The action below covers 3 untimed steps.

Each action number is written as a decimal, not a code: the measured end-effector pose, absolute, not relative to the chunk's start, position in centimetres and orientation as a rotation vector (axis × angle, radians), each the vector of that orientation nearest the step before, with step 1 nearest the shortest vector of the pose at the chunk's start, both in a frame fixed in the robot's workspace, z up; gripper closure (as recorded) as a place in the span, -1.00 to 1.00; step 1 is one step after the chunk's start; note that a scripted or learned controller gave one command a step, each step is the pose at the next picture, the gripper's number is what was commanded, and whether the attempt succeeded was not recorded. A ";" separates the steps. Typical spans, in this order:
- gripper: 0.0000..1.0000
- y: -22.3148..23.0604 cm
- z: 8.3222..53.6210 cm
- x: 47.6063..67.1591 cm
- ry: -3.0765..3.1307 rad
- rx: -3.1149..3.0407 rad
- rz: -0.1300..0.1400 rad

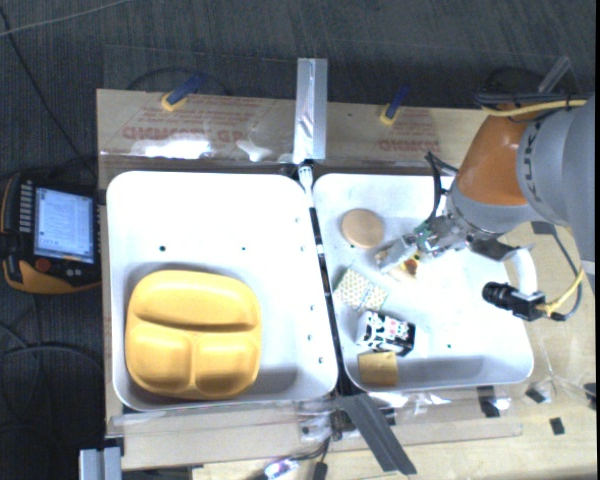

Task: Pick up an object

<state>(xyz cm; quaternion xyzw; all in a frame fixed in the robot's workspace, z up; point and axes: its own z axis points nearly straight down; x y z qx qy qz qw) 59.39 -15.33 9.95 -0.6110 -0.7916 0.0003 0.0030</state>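
Note:
In the right bin (480, 363) lie a round tan disc (361, 227), a small dotted white packet (360, 290), a black-and-white patterned item (385, 333) and a brown block (378, 369) at the front rim. My gripper (405, 254) reaches in from the right and sits low over the bin, just right of and below the tan disc and above the dotted packet. A small reddish-yellow bit shows at its tip; what it is stays unclear. The left bin (210, 193) holds a large yellow loaf-shaped object (193, 330).
The grey arm with its orange band (495, 163) covers the right bin's far right corner. A black cable part (510, 298) hangs over the bin's right side. A metal divider (325, 268) separates the bins. A handheld pendant (52, 230) lies left of the bench.

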 end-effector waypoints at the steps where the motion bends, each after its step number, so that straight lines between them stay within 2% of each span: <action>1: 1.00 -13.7 10.3 62.5 -2.471 -1.940 0.004; 2: 1.00 -16.5 9.6 56.6 -2.600 -1.764 0.002; 3: 1.00 -22.0 9.2 60.0 -1.960 -2.465 -0.011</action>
